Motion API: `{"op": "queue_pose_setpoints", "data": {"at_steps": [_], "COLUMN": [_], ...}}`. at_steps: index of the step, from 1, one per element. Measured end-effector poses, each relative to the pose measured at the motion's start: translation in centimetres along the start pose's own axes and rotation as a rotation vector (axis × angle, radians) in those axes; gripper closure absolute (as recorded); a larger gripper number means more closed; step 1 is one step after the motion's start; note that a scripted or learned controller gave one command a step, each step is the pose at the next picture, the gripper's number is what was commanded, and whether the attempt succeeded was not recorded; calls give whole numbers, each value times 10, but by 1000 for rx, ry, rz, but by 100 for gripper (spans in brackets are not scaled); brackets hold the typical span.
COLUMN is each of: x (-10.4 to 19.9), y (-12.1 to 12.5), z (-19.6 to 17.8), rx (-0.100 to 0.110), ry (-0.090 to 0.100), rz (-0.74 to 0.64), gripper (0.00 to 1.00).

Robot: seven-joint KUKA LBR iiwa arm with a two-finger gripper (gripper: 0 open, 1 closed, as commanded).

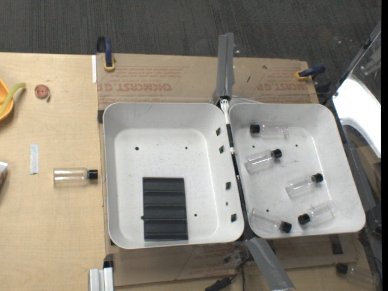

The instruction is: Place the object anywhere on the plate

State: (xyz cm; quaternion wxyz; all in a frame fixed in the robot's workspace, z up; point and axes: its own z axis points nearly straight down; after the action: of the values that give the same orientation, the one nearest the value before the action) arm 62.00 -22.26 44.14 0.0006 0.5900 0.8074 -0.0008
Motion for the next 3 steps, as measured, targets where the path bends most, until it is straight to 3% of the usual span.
{"op": "queue_pose_setpoints", "data": {"at_steps": [1, 2, 3], "x": [48, 22, 75], "y": [57, 11, 65], "z": [27, 1, 2], "rx": [4, 3, 5], "ry": [0, 0, 0], "rz": [506, 709, 945], "gripper": [0, 0, 0]}}
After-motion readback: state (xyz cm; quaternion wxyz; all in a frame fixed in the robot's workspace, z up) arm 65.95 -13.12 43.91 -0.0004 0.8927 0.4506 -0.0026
